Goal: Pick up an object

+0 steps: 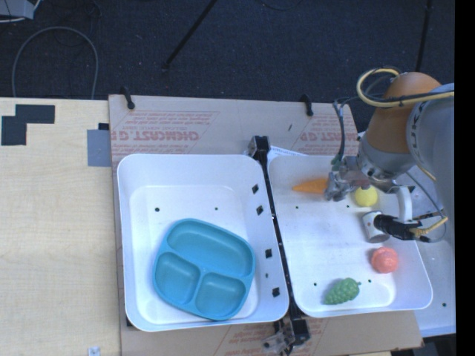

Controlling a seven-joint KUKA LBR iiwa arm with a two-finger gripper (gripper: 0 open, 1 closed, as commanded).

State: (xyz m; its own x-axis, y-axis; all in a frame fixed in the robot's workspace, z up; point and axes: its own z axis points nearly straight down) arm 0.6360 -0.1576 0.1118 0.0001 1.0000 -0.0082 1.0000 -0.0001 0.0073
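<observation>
1. Camera view is showing the gripper hanging low over the right bin, near its far wall; whether it is open or closed, I cannot tell.
2. Just at its 9 o'clock, an orange carrot-like piece is lying, long axis running 9 to 3, apparently touching the gripper.
3. A yellow ball is sitting at 3 o'clock, partly hidden by the arm.
4. Farther out, a pink ball and green grapes are resting toward 5 and 6 o'clock.
</observation>
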